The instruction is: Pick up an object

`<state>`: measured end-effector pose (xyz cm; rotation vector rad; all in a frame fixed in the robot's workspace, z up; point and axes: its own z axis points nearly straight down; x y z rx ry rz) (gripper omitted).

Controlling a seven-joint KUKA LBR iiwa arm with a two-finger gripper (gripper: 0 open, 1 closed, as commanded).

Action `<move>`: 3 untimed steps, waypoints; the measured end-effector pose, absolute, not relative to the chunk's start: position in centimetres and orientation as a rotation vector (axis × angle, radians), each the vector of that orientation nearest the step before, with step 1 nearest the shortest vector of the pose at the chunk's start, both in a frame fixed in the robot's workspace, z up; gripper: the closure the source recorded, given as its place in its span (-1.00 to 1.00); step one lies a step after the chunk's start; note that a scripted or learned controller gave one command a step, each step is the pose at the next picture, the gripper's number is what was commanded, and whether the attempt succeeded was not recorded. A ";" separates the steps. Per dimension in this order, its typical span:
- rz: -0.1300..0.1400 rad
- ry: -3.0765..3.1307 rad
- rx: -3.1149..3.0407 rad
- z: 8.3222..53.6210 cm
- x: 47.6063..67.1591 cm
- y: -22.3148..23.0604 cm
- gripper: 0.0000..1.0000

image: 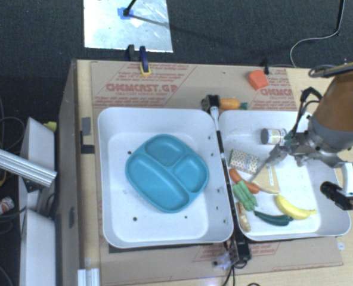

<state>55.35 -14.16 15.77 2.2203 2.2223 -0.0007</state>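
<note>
Camera view looks down on the table (pixel 164 79), which carries two shallow white bins side by side. The left bin (pixel 114 159) holds a blue divided plate (pixel 166 172) lying near its middle.

The right bin (pixel 331 216) holds a scatter of small things. A yellow banana (pixel 293 208) lies near its front edge, with a dark green pepper (pixel 273 218) just beside it toward the front. Along the bin's left wall lie a light green piece (pixel 244 193) and an orange carrot (pixel 243 182), close together and perhaps touching. A speckled sponge-like block (pixel 243 159) sits a little further back, and a small jar (pixel 273 136) lies on its side near the back wall.

The arm (pixel 340 115) reaches in over the right bin's right side, grey with an orange band. Its gripper (pixel 275 155) points down and leftward to the bin floor between the speckled block and the banana. The tip is thin and blurred, so I cannot tell how the jaws stand, and no object can be made out between them.

On the table behind the bins rest an orange block (pixel 257 80) near the back right corner and another carrot-like piece (pixel 231 105) at the bins' back edge.
</note>
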 end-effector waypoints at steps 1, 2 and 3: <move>0.004 2.220 2.213 12.2 64.9 -19.2 -1.00; 0.004 2.226 2.215 8.5 66.9 -14.5 -1.00; -0.001 2.221 2.218 8.5 61.3 -20.8 -1.00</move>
